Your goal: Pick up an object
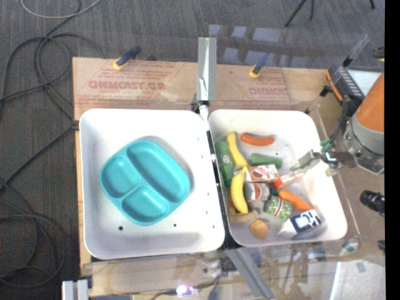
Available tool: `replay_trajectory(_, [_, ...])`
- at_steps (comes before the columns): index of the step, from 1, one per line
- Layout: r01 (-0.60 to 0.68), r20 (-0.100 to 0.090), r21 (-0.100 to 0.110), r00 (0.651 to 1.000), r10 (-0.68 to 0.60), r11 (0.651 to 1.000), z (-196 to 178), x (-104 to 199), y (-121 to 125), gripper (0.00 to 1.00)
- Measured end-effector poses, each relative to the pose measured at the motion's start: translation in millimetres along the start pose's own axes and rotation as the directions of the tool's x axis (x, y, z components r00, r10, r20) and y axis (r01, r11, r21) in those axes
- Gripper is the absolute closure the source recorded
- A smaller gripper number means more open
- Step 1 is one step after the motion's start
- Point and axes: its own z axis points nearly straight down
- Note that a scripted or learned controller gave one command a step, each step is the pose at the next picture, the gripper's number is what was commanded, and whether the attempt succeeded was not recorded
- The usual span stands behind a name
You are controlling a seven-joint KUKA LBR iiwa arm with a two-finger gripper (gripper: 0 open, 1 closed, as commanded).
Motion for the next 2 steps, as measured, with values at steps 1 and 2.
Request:
replay_trajectory(1, [0.234,0.001,-0.004,0.972,-0.234,0.972,94.4,-14.1,-26.7,0.00])
replay_trajectory(2, [0.180,0.011,-0.019,0.984,-0.180,0.983,103.5,44.3,-22.1,0.00])
